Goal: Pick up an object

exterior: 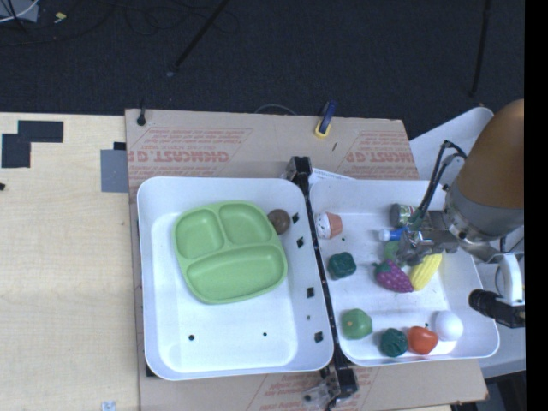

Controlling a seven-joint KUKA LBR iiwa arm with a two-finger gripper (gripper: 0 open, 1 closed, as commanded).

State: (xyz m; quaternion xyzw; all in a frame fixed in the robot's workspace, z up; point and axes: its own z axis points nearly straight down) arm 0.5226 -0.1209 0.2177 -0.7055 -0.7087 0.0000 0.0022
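The right bin [368, 204] holds several toy foods: a purple bunch of grapes [393, 276], a yellow corn cob [425, 270], a dark green vegetable [342, 265], a green apple [356, 322], a teal piece [394, 342], a red tomato [421, 339], a white egg [447, 324] and a small orange-and-white piece [328, 224]. My gripper [409, 236] hangs low over the bin's right middle, just above the grapes and the corn. A small blue-and-green item [392, 235] lies beside its fingers.
The left bin [163, 315] carries a green divided plate [229, 251], with a brown ball [278, 221] at the plate's upper right. A black divider [313, 255] separates the bins. Cardboard lies under both. The arm's grey and orange body [497, 178] looms at the right.
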